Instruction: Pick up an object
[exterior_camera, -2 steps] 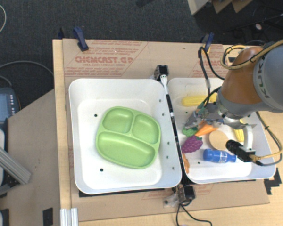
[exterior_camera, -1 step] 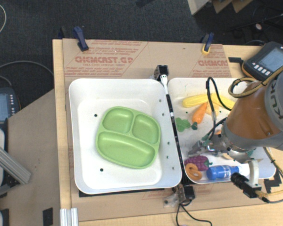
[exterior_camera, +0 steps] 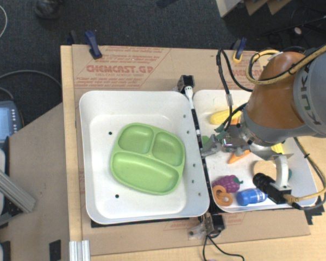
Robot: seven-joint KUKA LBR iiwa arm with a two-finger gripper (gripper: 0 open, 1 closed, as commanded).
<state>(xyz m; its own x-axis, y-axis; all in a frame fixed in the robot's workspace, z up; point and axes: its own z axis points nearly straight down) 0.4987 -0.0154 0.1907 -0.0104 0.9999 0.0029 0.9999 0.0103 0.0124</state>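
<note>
The gripper (exterior_camera: 216,144) sits low in the right bin (exterior_camera: 202,103), at its left wall, the wrist above hiding most of it — whether it grips anything I cannot tell.

Nearest candidates: a small green piece (exterior_camera: 207,142) right at the gripper tip, too hidden to name, and a carrot (exterior_camera: 239,156) just behind the gripper, toward the arm. A corn cob (exterior_camera: 219,116) lies on the far side of the gripper; grapes (exterior_camera: 228,184), an orange ring (exterior_camera: 223,195) and a blue bottle (exterior_camera: 251,196) lie on the near side, toward the bin's front edge.

These look like toy foods — probably light, stiff plastic, smooth and a bit slippery, not fragile. The carrot tapers, so a pinch across its thick middle should hold better than one near the tip. The green piece lies tight to the wall, leaving little room for a finger on that side.

The left bin (exterior_camera: 92,145) holds a green tray (exterior_camera: 148,158), well apart from the gripper.
</note>
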